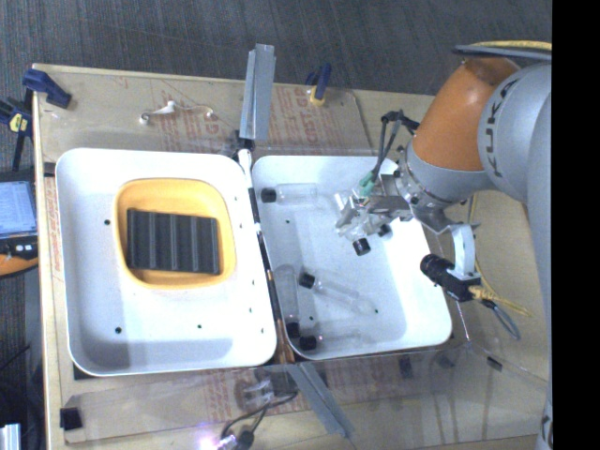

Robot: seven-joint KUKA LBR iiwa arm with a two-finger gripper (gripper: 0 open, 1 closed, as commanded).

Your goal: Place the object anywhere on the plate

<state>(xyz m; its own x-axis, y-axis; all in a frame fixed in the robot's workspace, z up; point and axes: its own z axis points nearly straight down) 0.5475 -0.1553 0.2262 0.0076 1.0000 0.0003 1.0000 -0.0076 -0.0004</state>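
Far to the gripper's left, the yellow plate (pixel 173 198) sits in the left bin (pixel 84 251), carrying a dark ridged insert (pixel 174 242). Below-left of the gripper lie clear tubes (pixel 328 293) in the right bin (pixel 422 322), likely the objects. The gripper (pixel 361 216) hangs over that bin, probably for picking; its closure cannot be told.

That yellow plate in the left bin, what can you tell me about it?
The plate is a rounded square, yellow to orange, with a raised glossy rim that looks like plastic. It lies flat in the upper middle of the left bin, resting on the bin's white floor and clear of its walls. On its middle sits a dark grey block with lengthwise ridges, covering most of the inside, so mainly the rim shows. The gripper is over the right bin, well apart from it.
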